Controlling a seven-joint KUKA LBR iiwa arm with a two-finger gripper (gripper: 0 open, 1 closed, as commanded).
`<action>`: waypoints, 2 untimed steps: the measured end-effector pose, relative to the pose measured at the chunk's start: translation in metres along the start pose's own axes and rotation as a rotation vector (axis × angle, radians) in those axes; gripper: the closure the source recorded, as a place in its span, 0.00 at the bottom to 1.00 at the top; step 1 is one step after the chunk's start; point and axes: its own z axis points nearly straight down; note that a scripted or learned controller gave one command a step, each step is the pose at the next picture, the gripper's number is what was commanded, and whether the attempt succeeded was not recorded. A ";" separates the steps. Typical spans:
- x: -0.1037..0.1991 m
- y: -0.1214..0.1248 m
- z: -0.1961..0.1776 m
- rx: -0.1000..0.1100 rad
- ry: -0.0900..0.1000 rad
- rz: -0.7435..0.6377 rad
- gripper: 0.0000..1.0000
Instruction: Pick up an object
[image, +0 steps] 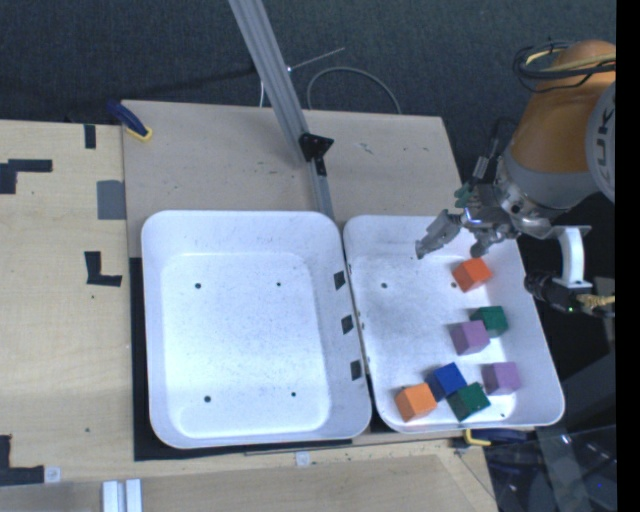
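Hand (455, 240) open over right bin (400, 250), holding nothing, 2 orange, 2 purple, 2 green, 1 blue cube (447, 379)

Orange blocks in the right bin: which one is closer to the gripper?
The upper orange block, just below the gripper near the right white bin's far end. The other orange block lies at the near edge, beside a blue block.

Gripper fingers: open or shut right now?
Open. The gripper hangs over the right bin, fingers spread with nothing between them; the nearest orange block lies apart.
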 end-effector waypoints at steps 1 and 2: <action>-0.002 -0.098 0.051 0.009 0.001 0.004 0.00; -0.007 -0.100 -0.183 -0.009 -0.003 0.000 0.00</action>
